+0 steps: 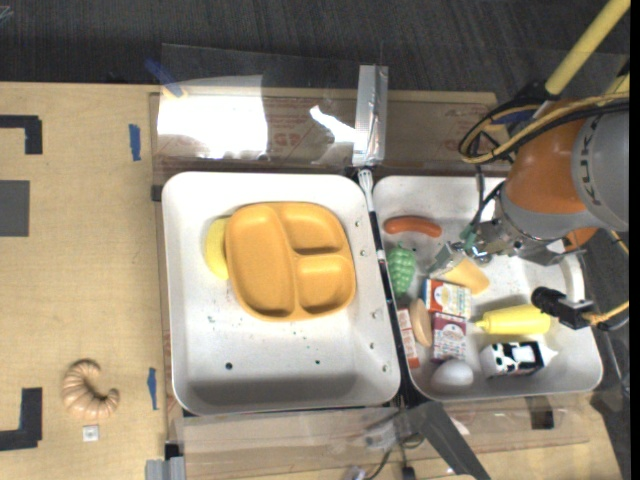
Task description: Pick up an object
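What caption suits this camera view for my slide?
Gripper reaching over toy food in the right bin; orange tray in the left bin.

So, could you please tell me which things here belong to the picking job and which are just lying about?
Job:
pincer
cheese wedge
hot dog
mustard bottle
juice carton
egg
cow-patterned toy

Lying about:
orange divided tray
croissant
blue tape

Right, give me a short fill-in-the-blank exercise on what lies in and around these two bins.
1. The orange divided tray lies in the ____ bin.
2. The croissant lies ____ both bins, on the bench.
3. The mustard bottle is coloured ____.

Missing words: left; outside; yellow
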